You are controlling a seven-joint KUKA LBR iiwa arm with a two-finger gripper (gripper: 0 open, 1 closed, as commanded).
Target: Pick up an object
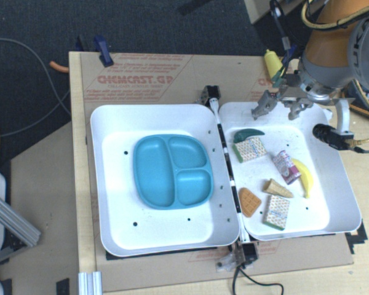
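The pincer [281,105] hangs open, gripping nothing, at upper right over the glossy white right bin [338,195], whose curved yellow banana [304,176] lies below; brown cardboard-topped table [141,78], dark carpet behind.

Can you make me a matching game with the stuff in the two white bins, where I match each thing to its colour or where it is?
Things:
1. divided plate
2. banana
3. waffle
4. gripper

Clues:
A. yellow, by the right bin's right side
B. above the right bin's far edge
C. blue, in the left bin
D. orange-brown, near the wall between the bins

Pairs: 1-C, 2-A, 3-D, 4-B
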